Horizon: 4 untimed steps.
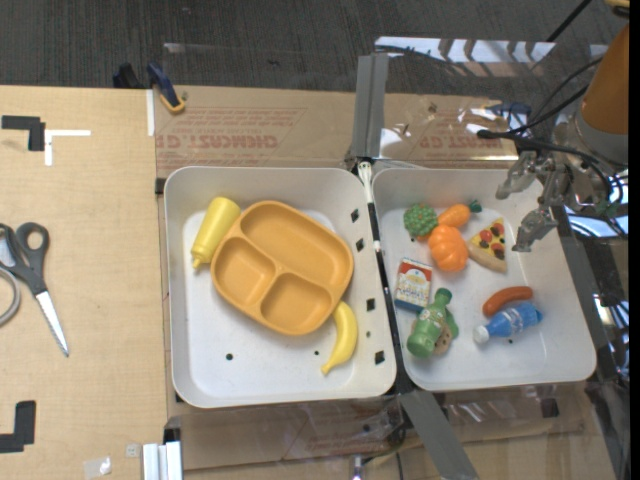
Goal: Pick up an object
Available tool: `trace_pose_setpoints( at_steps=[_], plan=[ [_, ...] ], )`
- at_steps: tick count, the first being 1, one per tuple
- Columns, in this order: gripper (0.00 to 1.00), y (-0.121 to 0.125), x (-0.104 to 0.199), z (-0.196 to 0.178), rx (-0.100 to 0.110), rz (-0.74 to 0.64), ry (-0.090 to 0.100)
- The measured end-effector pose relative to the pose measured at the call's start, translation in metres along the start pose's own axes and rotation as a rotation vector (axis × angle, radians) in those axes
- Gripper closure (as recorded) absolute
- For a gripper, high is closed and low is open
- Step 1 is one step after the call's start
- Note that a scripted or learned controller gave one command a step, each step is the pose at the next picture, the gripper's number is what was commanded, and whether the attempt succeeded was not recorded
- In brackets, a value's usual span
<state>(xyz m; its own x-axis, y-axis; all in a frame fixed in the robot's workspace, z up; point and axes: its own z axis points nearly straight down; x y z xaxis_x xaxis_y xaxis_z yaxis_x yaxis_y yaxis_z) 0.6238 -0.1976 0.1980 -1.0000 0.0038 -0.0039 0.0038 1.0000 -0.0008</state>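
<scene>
Camera view: open, empty gripper [528, 211] above right bin [570, 368], beside triangular pizza slice [489, 245] (red-dotted yellow topping).

The bench [80, 268] carries two white bins side by side, the left bin [200, 368] and the right bin [560, 358], both lower-left of the fingers. Scissors [35, 278] lie on its bare wood, far left of them.

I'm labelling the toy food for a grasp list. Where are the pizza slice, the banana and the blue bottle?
pizza slice [489, 244]: camera view, on its topped face.
banana [342, 338]: camera view, middle of its curved body.
blue bottle [512, 322]: camera view, middle of its blue body.
</scene>
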Motion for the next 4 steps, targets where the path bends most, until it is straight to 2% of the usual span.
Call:
trace_pose_setpoints(
  at_steps=[1,2,3,4],
  plan=[
    [0.0,-0.022,0.037,0.093,0.002,0.07,-0.006],
    [0.0,-0.025,0.101,0.101,0.002,0.138,-0.009],
    [0.0,0.058,0.03,0.105,-0.001,0.248,-0.001],
    [0.0,0.096,-0.01,0.104,0.004,0.288,-0.004]
  ],
)
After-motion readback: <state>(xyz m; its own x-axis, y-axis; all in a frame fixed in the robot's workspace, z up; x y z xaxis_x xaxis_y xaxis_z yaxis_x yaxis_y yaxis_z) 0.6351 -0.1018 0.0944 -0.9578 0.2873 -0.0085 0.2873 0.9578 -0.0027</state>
